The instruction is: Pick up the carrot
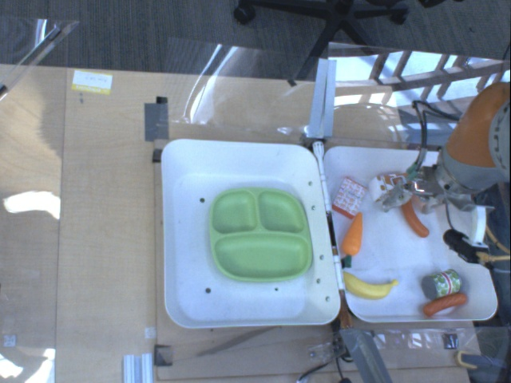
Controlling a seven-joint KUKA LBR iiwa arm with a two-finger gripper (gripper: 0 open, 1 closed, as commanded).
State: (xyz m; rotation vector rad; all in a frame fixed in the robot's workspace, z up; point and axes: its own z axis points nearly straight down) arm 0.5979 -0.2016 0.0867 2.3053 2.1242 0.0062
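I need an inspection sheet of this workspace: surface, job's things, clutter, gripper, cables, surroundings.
Surface: wooden bench with left bin and right bin side by side.
Job's things: carrot lies in the right bin near its left wall, apart from the gripper.
Clutter: green tray in the left bin; banana, red-white packet, two sausages, can in the right bin.
Gripper: gripper over the right bin's back, near the upper sausage; finger state unclear.
Cables: black cables behind the arm.
Surroundings: office chair base on carpet.
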